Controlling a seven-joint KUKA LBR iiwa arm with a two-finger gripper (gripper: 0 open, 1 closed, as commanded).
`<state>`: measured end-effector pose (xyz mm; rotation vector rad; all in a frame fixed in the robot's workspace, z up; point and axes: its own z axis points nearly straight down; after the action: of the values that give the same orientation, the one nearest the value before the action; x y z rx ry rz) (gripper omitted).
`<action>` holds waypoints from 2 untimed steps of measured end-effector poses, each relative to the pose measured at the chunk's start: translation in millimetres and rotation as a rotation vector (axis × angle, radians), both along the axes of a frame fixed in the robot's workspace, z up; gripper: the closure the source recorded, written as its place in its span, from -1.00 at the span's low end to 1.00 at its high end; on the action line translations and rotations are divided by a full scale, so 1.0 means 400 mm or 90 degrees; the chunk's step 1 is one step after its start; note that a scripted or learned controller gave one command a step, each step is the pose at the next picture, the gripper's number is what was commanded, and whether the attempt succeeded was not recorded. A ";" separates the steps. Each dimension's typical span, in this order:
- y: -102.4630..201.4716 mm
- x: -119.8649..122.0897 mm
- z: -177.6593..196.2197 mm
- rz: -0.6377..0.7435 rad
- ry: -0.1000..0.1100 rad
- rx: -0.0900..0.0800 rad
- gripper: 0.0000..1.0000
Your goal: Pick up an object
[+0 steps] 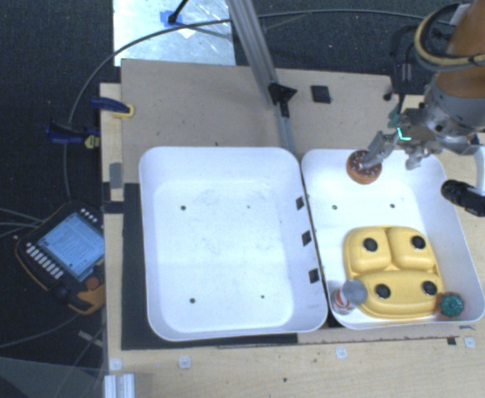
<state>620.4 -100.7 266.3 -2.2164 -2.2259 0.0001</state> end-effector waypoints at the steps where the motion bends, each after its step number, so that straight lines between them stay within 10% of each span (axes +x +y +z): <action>1: 0.000 0.001 0.002 0.000 -0.001 0.000 -1.00; 2: -0.003 -0.004 -0.101 -0.002 0.000 -0.001 -1.00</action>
<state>618.9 -102.1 225.9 -2.2197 -2.2238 0.0014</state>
